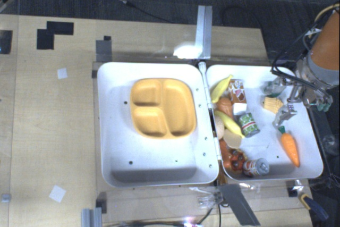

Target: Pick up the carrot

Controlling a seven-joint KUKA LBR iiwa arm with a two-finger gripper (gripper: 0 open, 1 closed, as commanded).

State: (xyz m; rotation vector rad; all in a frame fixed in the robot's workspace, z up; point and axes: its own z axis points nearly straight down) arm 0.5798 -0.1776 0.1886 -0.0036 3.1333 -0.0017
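Carrot (290,148) lies flat on the floor of the right bin (313,167), near that bin's right wall and toward its front corner, green stub pointing to the back, tip pointing to the front. Nothing touches it that we can see.

Gripper (285,112) hangs over the right bin just behind the carrot's stub end, arm (325,48) coming in from the bench's right edge. Fingers (289,94): we cannot tell if they are spread or closed from this angle; nothing visibly between them, so we don't call it a grasp.

Rest of the right bin: a pale yellow block (272,105), maybe cheese, sits just beside the gripper on its left. Clutter is packed along the left wall: banana (221,87) at the back, a second banana (228,123) lower down, a brown packet (237,91), a small green-label can (248,125), and a can lying on its side (258,167) near the front wall. All well apart from the carrot except the tipped can, which is near it.

Left bin (114,130) holds a yellow compartment tray (162,107), roughly centred toward the back. Both bins sit side by side, touching at the divider, on the wooden bench (48,130).
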